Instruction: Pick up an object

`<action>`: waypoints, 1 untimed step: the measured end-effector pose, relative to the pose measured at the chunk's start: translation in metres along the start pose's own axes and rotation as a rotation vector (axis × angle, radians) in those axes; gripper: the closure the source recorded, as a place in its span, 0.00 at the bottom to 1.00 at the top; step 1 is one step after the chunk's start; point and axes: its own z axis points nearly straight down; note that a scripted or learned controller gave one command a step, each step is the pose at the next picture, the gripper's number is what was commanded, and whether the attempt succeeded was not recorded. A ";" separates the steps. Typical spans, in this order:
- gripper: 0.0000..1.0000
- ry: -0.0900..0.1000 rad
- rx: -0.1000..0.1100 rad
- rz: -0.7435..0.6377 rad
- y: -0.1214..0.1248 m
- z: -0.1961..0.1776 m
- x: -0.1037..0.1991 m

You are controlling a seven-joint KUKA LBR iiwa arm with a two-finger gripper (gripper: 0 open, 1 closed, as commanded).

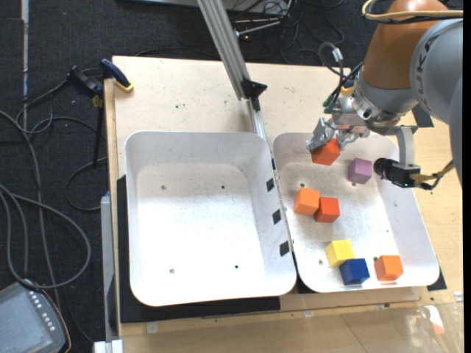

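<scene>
My gripper (327,140) hangs over the back of the right bin (412,219), with its fingers closed around the top of a red-orange block (326,154). The block sits between the fingertips, close to the bin's back-left corner. A purple cube (360,170) lies just to the right of it. Nearer the middle, an orange cube (307,200) and a red cube (328,209) touch each other. Along the front lie a yellow cube (339,251), a blue cube (354,271) and another orange cube (388,268).
The left bin (147,197) stands beside the right one, sharing a raised middle rim. A slanted metal pole (224,39) crosses the back of the bench. A clamp (110,76) sits at the bench's back-left corner.
</scene>
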 end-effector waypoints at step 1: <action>1.00 0.001 0.000 -0.001 0.003 -0.006 0.053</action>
